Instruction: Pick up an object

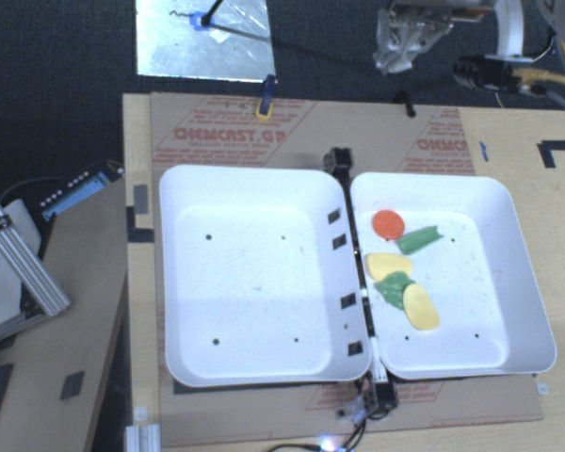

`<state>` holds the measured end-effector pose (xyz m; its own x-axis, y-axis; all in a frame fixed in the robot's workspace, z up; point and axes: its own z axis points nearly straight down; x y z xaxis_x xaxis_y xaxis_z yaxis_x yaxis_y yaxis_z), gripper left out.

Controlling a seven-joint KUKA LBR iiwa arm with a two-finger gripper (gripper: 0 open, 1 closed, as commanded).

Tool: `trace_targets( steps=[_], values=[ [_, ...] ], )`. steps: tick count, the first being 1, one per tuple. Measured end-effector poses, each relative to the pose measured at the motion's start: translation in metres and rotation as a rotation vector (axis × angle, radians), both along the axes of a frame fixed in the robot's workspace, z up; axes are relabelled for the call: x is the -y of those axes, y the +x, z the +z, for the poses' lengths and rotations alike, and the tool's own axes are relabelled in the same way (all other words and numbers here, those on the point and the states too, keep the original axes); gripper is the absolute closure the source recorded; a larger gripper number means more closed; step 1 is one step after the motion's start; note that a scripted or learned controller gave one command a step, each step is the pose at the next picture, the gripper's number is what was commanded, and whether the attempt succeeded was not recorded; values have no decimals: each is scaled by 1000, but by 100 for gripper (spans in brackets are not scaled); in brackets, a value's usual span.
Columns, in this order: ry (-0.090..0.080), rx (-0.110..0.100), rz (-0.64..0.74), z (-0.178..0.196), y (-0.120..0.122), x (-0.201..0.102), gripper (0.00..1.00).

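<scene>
Hovering high beyond the bins, the gripper [402, 55] carries nothing, and I cannot tell its state. Picking looks not yet begun; next it must descend into the right bin [518, 252], where the flat orange disc [388, 222] lies near 4 yellow and green pieces.

Red "CHEMCAST GP" print repeated on brown board [228, 130] under bins; partly legible.

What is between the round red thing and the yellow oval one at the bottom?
In the camera view, between the red disc and the lower yellow oval lie another yellow piece and a dark green piece.
</scene>
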<state>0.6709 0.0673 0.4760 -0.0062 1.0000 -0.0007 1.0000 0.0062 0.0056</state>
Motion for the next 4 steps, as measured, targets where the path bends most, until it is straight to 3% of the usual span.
trace_targets(
  steps=[1, 2, 3, 4],
  values=[
    [4, -7, 1, 13, -145, -5, 100],
    [0, -1, -5, 10, -75, -11, 100],
    [-1, 0, -7, 21, 0, 11, 100],
    [1, 1, -2, 62, -3, -2, 100]
  ],
)
